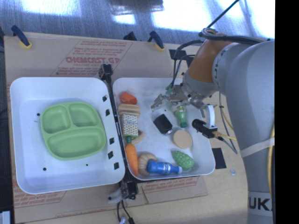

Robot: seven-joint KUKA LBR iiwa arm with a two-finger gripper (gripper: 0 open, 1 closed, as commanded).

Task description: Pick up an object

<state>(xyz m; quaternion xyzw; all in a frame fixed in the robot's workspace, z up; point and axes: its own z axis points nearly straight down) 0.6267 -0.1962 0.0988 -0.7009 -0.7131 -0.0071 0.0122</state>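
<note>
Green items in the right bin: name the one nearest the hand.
The small green bottle, right beside the hand. The bumpy green piece lies far lower, near the blue bottle.

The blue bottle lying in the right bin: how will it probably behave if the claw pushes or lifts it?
The blue bottle lies on its side and looks round, so it may roll when pushed. It looks like smooth plastic, probably slippery. The croissant and green toy touching it may shift with it.

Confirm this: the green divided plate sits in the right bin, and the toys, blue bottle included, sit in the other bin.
Not quite. The camera view shows the green divided plate in the left bin, not the right. The toys, including the blue bottle, lie in the right bin, as you said.
</note>
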